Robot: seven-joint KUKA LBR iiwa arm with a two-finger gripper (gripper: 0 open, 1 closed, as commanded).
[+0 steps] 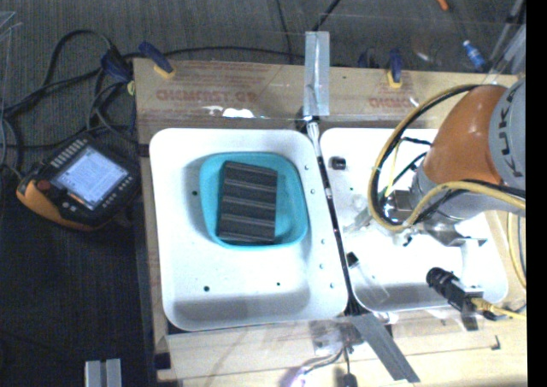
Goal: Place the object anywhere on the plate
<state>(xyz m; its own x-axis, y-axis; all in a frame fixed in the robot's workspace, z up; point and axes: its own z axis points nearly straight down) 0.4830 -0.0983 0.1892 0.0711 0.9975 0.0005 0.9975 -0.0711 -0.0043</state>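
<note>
A teal plate (293, 206) lies in the left white bin (248, 300). A dark grey ribbed block (248, 202) rests flat on the plate, covering most of its middle. My arm, with its orange band (466, 133), hangs over the right bin (376, 287). The gripper (410, 230) is low over that bin, largely hidden under the wrist and its yellow and black cables. It is well to the right of the plate and apart from the block.
A small black piece (338, 163) lies near the back left corner of the right bin. A metal divider (329, 206) runs between the two bins. A pendant with a lit screen (81, 180) sits on the floor to the left.
</note>
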